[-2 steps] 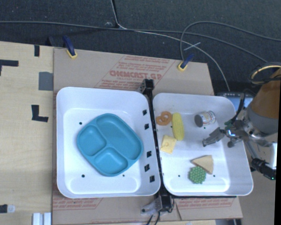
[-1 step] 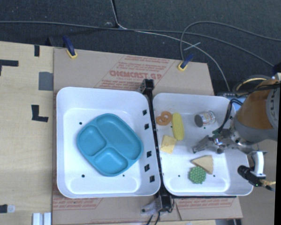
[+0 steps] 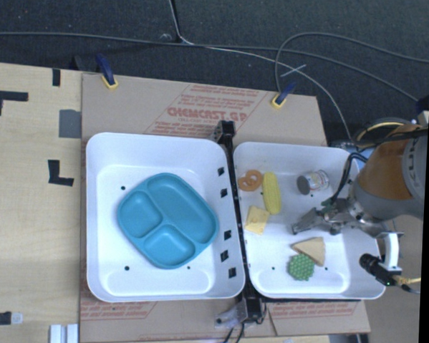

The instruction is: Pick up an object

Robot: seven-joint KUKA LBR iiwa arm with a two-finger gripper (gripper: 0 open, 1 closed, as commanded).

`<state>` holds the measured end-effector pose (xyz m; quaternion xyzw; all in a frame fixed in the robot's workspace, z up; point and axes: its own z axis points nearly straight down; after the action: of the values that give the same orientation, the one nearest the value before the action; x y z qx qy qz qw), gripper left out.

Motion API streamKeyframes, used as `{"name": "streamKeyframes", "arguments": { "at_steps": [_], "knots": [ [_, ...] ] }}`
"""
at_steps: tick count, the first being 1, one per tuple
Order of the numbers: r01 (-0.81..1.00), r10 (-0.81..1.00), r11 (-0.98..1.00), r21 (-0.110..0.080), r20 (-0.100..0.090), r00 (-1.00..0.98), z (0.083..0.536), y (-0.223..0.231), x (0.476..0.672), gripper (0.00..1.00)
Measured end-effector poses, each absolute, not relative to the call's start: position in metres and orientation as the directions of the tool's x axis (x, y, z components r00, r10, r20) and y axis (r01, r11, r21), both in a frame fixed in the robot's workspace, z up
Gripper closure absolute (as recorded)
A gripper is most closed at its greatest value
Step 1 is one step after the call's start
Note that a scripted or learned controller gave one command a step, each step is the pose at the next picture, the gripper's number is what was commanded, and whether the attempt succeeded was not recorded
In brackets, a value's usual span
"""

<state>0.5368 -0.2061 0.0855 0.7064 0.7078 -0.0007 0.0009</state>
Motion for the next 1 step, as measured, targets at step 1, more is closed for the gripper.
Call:
{"name": "streamKeyframes", "arguments": {
  "at_steps": [1],
  "knots": [
    [1.0, 1.0, 0.002, 0.004, -0.006, -0.002, 0.0969, -0.2069, 0.5377, 1.0]
  ]
}}
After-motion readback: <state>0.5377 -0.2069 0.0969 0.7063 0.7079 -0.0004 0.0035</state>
